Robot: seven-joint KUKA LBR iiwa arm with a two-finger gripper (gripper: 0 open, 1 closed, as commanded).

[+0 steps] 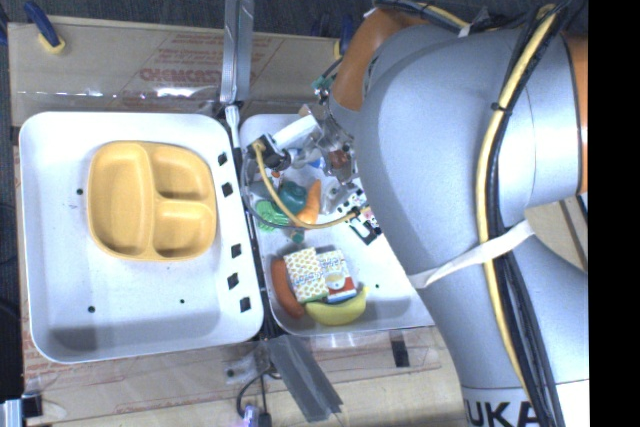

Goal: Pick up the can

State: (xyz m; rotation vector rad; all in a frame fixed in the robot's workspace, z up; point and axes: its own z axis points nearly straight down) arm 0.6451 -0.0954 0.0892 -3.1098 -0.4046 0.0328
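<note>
My gripper reaches down into the upper half of the right bin, and the big grey arm covers much of that bin. Right under the gripper lie a teal thing and an orange thing; I cannot tell whether either is held. A reddish-orange rounded object lies by the bin's left wall near the front and may be the can; too little of it shows to be sure.
A colourful printed box rests on a yellow banana-shaped toy at the right bin's front. A green item lies by the left wall. The left bin holds a yellow divided plate.
</note>
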